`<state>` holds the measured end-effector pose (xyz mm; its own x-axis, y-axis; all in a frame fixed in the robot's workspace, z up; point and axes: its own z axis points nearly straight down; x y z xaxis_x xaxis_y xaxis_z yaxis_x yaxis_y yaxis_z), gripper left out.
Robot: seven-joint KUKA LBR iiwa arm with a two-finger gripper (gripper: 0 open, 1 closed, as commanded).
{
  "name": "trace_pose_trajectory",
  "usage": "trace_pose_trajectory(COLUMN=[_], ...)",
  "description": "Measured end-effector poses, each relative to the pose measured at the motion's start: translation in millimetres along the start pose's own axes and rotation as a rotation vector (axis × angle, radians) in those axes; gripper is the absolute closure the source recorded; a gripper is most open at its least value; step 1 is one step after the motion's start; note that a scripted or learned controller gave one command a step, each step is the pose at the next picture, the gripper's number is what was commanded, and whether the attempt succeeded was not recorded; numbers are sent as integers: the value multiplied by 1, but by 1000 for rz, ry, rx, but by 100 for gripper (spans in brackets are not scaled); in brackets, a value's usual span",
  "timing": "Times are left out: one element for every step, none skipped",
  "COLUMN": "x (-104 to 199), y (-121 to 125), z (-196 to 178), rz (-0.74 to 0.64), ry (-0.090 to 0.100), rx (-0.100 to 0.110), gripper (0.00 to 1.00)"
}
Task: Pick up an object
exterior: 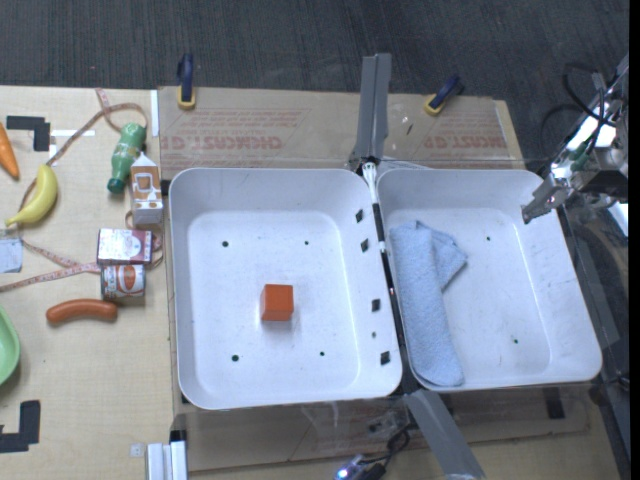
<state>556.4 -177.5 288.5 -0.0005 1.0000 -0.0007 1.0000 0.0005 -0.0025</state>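
Note:
An orange cube (277,302) sits on the floor of the left white bin (200,368), a little left of its middle. A blue-grey cloth (428,298) lies folded along the left side of the right white bin (560,358), stretching from its back toward its front. My gripper (545,200) hangs over the right bin's far right rim, well away from both the cloth and the cube, with nothing seen in it.
Left of the bins the wooden bench holds a banana (36,198), a green bottle (124,155), a small carton (146,194), a can (124,281), a sausage (81,312) and a measuring tape (60,148). A grey post (373,108) rises behind the seam between the bins.

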Motion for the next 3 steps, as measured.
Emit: trace_pose_trajectory(x=[98, 73, 14], y=[37, 29, 26], z=[98, 193, 161], rz=[215, 87, -79], ry=[0, 0, -1], rx=[3, -9, -3], gripper=[0, 0, 0])
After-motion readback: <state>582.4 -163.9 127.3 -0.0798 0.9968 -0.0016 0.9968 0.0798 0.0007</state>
